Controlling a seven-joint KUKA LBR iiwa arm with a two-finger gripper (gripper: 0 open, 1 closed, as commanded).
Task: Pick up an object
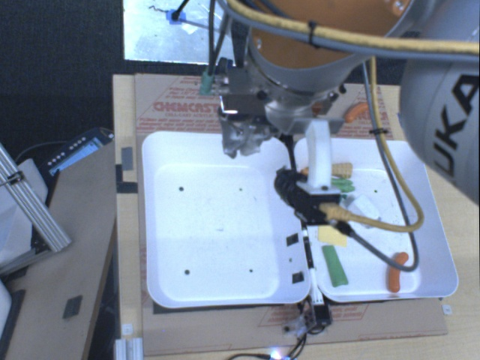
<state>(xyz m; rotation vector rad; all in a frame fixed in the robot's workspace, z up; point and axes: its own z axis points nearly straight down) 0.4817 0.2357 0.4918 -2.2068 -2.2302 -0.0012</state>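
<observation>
- Bins side by side on a cardboard-covered bench: the left bin (217,223) lies bare and white, the right bin (427,223) carries a scatter of small objects.
- Arm (330,21) reaches in from the right, its grey and orange bulk covering the top of the camera view; a yellow cable (390,227) loops down from it across the right bin.
- Gripper (244,142) hangs above the far edge of the left bin, near the ridge where the two bins meet. Whether it is released or clenched cannot be told from this angle, and nothing is seen held in it.
- White upright block (319,156) stands just right of the gripper, over the near-left part of the right bin, with a black fitting (300,193) below it.
- Objects in the right bin: a green stick (334,265) lying near the front-left corner, a yellow block (333,235) just behind it, an orange carrot-like piece (395,278) toward the front, a white flat piece (367,205) in the middle, a small tan piece (342,170) and a green piece (346,186) beside the white block.
- Orange piece (358,112) lies on the cardboard behind the right bin.
</observation>
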